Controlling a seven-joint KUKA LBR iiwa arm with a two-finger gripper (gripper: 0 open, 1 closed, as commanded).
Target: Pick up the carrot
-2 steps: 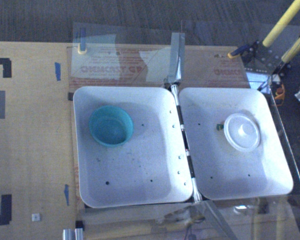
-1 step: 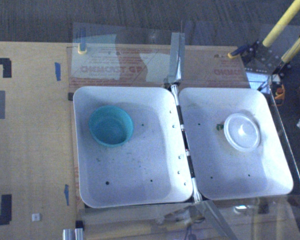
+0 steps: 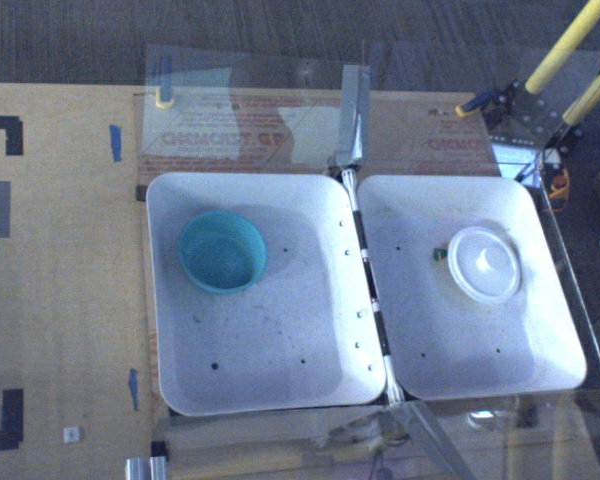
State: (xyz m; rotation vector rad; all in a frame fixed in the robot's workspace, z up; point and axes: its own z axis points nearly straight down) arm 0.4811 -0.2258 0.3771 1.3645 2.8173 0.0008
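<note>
Left bin (image 3: 280,368): teal bowl (image 3: 222,252) sitting upright. Right bin (image 3: 420,368): white lid (image 3: 485,263) lying flat, small green speck (image 3: 439,255) just beside it, possibly carrot top; I am judging the carrot hidden underneath. My gripper: state untellable.

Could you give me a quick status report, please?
Small green bit beside white dish, right bin; too small to identify. Teal bowl in left bin.
</note>
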